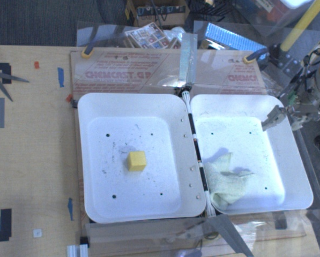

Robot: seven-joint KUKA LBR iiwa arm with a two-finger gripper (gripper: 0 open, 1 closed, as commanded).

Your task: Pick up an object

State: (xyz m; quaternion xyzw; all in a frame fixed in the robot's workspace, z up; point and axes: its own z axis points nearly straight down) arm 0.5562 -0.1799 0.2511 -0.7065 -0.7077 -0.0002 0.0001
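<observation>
**Gripper at the right bin's edge, cube alone in the left**

We're looking down on two white bins side by side. In the left bin point(95, 116) sits a small yellow cube point(136, 161), near the middle of the floor, with nothing touching it. Over in the right bin point(288, 165) a pale, crumpled cloth point(229, 182) lies toward the near-left corner. The gripper point(280, 118) hangs over the right bin's far-right rim, well apart from both cube and cloth. Whether its fingers are spread or pressed together, I cannot tell; nothing shows between them. Bare wooden bench point(31, 143) at left.
</observation>
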